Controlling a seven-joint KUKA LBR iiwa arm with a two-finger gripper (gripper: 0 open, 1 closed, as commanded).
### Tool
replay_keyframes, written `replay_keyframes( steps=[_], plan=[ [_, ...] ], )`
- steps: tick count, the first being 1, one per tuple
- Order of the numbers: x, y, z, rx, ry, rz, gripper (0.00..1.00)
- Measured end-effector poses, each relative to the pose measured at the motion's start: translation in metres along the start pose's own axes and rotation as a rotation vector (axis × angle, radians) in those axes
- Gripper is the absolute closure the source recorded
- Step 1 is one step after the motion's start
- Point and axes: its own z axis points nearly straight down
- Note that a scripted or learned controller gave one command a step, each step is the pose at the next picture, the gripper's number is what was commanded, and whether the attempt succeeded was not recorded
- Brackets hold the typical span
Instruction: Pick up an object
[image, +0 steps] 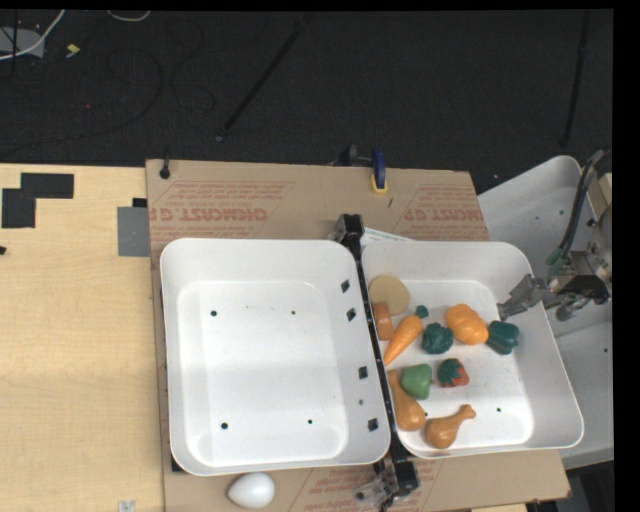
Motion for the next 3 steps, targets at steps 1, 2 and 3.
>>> replay_keyframes(
  steps=[1, 2, 3],
  plan=[
    [-0.001, 0.0, -0.007, 0.006, 0.001, -0.001, 1.0],
    [0.04, 0.058, -0.061, -0.009, -0.002, -0.006, 1.0],
    [0.09, 0.1, -0.144, -0.012, -0.002, -0.007, 1.0]
  ],
)
